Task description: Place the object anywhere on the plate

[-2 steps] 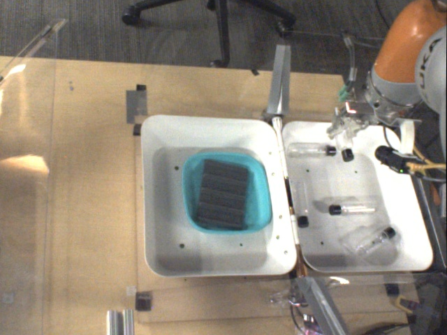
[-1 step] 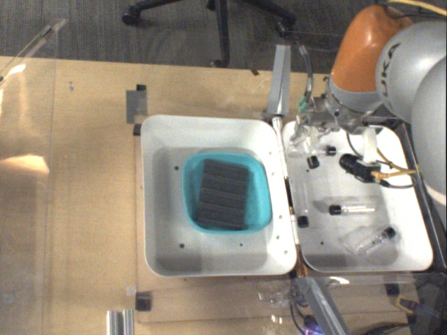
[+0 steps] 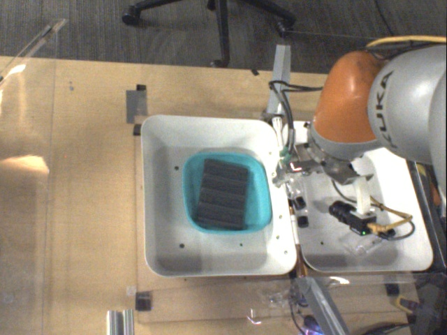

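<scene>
Tabletop [image 3: 70, 243] of pale wood lies nearest, carrying two shallow white bins side by side. In the left bin [image 3: 160, 253] sits a teal plate [image 3: 190, 187], roughly in the middle of the bin floor. The object [image 3: 223, 194], a dark grey ribbed block, lies flat on that plate. It sits well inside the teal rim with plate showing on every side of it, and nothing touches or grips it.

The right bin [image 3: 415, 253] is mostly bare white where it can be seen. Above the wall shared by the two bins, a little toward the far side, hangs the pincer [image 3: 297, 187]. It is beside the plate, apart from the object and not over it. Its working end is small and cluttered from this angle, so I cannot tell whether it is spread or pressed together, and no item is visible in it. The grey arm [image 3: 412, 96] with its orange band reaches in over the right bin behind it.

Farthest off are dark carpet [image 3: 70, 5] and the base of an office chair [image 3: 220, 9].

Judged from this layout, the placement itself looks complete: the object rests on the plate and is free of the robot. All that seems left is for the arm to clear the bins.
</scene>
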Robot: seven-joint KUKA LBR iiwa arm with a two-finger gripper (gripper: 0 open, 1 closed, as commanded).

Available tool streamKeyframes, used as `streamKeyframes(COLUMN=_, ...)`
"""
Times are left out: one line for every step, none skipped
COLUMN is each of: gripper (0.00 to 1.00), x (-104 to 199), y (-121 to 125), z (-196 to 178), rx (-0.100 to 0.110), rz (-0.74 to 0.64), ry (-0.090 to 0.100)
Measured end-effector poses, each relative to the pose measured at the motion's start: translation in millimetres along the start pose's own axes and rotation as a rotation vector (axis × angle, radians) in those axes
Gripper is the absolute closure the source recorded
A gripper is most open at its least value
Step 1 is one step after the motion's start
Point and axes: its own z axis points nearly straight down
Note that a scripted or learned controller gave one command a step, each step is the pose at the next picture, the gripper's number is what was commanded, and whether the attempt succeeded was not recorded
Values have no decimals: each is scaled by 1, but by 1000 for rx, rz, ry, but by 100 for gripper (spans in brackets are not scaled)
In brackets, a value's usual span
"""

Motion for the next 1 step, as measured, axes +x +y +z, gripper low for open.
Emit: streamKeyframes(gripper=0, x=0, y=0, z=0, rx=0, rz=1, ry=0)
